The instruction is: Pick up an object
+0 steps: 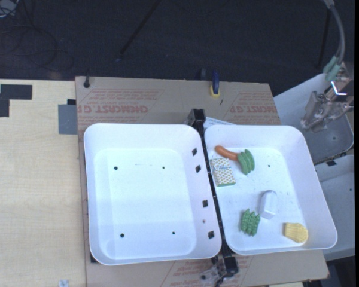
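The right white bin [316, 171] holds several small objects. An orange toy carrot [227, 153] with a green leafy top [246, 161] lies near its back left. Just below it, against the left wall, sits a small square pad with a yellow-green pattern [222, 172]. A pale grey-white rounded piece [267, 203] rests in the middle. A green knobbly toy [249, 222] lies beside it toward the front. A yellow block [295, 232] sits in the front right corner.
The left white bin [91, 190] stands beside the right one on a cardboard sheet [143, 103], with black clips [204, 203] along the shared wall. A metal fixture with a hanging cable [326, 103] stands beyond the right bin's back right corner.
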Controlling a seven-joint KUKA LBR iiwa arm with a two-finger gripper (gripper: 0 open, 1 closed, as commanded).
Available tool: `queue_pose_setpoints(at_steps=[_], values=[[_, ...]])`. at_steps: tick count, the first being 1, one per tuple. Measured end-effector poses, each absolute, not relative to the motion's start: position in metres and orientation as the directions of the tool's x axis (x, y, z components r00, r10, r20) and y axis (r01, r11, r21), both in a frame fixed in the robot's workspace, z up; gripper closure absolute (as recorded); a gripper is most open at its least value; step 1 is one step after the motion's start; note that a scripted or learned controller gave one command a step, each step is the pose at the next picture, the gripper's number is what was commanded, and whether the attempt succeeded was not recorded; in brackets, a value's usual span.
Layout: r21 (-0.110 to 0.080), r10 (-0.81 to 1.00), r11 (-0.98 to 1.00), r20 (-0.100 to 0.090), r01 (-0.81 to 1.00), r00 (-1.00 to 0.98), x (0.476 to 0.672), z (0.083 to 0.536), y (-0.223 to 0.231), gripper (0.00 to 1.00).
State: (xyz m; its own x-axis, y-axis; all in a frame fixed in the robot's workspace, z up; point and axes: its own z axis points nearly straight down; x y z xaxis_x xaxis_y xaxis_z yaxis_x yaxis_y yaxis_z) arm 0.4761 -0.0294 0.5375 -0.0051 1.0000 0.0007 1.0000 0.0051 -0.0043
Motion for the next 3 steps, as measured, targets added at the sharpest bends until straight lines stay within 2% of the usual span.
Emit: queue_pose_setpoints(at_steps=[1,2,3], values=[[-0.005,1.000,0.006,0.001,1.000,-0.006,0.476,0.537,0.038,1.00],[-0.004,1.000,0.003,0.000,1.000,-0.003,0.476,0.537,0.069,1.00],[-0.007,1.000,0.005,-0.001,1.000,-0.005,0.476,0.547,0.068,1.00]])
